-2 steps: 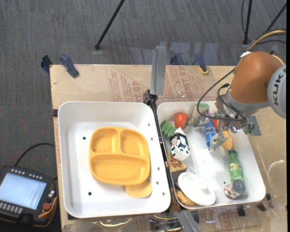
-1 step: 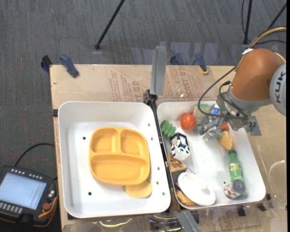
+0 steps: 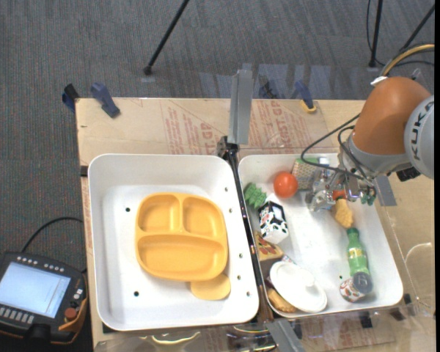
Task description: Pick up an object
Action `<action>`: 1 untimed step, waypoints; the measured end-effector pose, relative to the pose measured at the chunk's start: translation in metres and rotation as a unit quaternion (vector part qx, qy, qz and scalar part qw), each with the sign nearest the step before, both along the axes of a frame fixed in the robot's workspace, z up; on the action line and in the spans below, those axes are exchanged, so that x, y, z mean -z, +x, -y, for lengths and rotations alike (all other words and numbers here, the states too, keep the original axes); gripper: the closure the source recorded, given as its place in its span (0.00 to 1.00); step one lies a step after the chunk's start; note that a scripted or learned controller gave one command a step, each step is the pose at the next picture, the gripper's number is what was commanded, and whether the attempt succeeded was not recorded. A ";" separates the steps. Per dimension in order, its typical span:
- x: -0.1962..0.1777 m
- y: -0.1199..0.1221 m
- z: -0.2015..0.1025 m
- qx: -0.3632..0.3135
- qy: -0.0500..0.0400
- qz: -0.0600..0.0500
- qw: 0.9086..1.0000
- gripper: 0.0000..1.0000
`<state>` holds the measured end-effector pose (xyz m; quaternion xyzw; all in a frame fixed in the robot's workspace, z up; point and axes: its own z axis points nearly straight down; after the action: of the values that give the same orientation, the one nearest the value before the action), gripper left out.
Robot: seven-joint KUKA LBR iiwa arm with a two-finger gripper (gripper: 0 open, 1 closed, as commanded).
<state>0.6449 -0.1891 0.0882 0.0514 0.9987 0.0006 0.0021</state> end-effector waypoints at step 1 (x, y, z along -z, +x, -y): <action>-0.002 0.001 0.005 0.130 0.012 0.000 0.991 1.00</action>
<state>0.6464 -0.1945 0.0903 0.1804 0.9835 0.0119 0.0012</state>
